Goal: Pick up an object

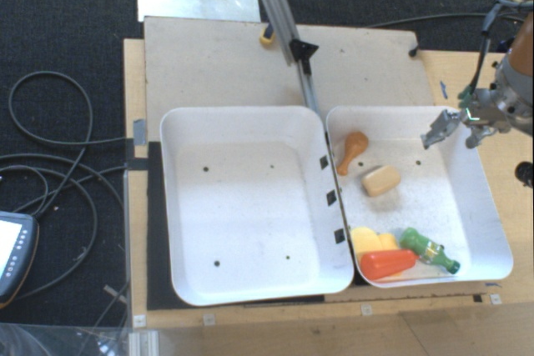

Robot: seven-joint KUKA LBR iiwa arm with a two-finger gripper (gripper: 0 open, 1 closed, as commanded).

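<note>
The right bin (pixel 476 179) holds a brown drumstick-shaped toy (pixel 353 150) near its left wall and a tan block (pixel 380 180) below it. At the bin's front lie a yellow piece (pixel 372 241), a red-orange pepper-like toy (pixel 386 264) and a green bottle (pixel 429 250). My gripper (pixel 455 129) hangs over the bin's upper right part, open, with two grey fingers spread apart and nothing between them. It is up and to the right of the tan block.
The left bin (pixel 242 204) sits beside the right one, sharing a taped middle wall. A slanted metal pole (pixel 279 4) crosses the bench's back. Cables and a tablet (pixel 12 250) lie on the dark floor at left.
</note>
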